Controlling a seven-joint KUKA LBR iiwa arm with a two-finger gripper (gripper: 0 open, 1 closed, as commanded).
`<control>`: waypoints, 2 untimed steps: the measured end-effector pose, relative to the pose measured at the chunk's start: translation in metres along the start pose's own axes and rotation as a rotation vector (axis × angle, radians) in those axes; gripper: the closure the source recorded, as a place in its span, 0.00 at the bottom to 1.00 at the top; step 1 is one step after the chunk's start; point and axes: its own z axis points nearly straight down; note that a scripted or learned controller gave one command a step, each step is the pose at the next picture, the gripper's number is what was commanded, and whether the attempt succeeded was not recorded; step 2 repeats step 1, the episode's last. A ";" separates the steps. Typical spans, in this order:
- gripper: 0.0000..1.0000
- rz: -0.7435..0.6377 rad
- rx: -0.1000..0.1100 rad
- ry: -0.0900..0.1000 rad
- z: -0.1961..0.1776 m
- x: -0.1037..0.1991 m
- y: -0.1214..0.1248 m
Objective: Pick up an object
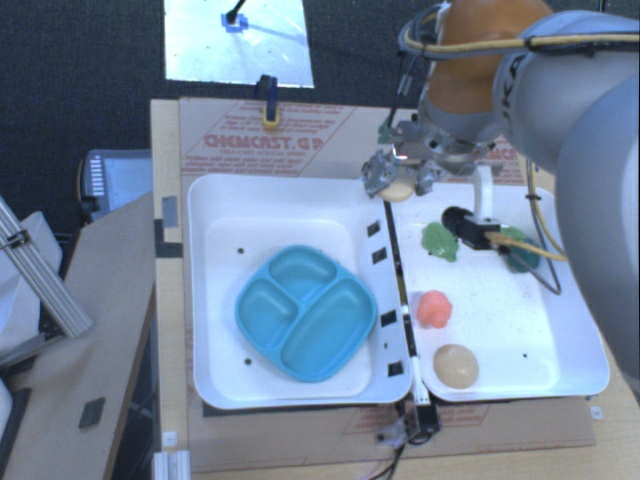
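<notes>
arm (560, 118) cut off right, hand (400, 176) blurred

- Arm (570, 98): fat grey casing, smooth, rounded
- Orange band (480, 38) above wrist, glossy
- Yellow cable (560, 40) across it; metal claw (402, 178), silver-grey

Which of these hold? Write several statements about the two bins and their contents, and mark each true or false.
1. The blue divided plastic plate lies in the left white bin. True.
2. The round pink-orange object lies on the plate. False: it lies in the right white bin.
3. The pale tan egg-shaped object sits nearer the front rim than the pink one. True.
4. The arm's tool hovers over the plate. False: it is at the bins' far edge, by the divider.
</notes>
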 end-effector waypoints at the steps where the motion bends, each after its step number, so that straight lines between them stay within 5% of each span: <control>1: 1.00 -0.001 -0.001 0.001 -0.004 0.062 0.007; 2: 1.00 -0.001 -0.001 0.001 -0.004 0.062 0.007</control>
